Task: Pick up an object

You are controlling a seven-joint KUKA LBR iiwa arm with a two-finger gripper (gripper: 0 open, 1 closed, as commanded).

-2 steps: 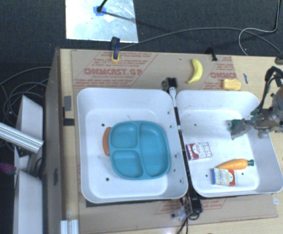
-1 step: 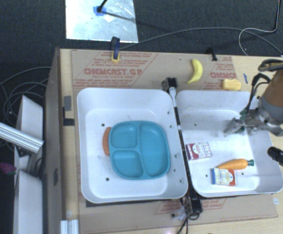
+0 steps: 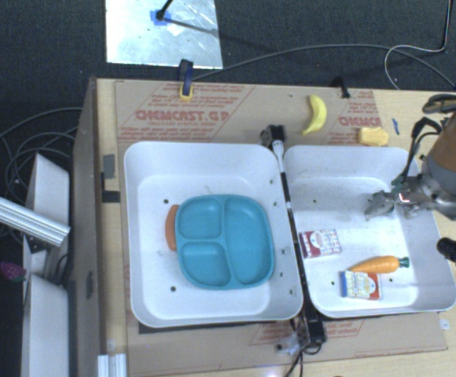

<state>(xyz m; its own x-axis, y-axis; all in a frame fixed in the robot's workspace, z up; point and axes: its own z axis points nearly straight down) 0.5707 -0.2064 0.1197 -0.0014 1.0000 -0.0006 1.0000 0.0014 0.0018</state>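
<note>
Claw [image 3: 379,203] hovers over right bin [image 3: 440,289], apparently gripping nothing, spread or pressed unclear, carrot [image 3: 379,265] nearby.

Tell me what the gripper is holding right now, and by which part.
Nothing visibly held: the two-finger metal gripper hovers in the right white bin, apart from the orange carrot.

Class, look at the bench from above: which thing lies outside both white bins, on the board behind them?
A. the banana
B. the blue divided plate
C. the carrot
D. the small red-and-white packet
A: the banana lies on the board behind the right bin, past its far rim.
</note>
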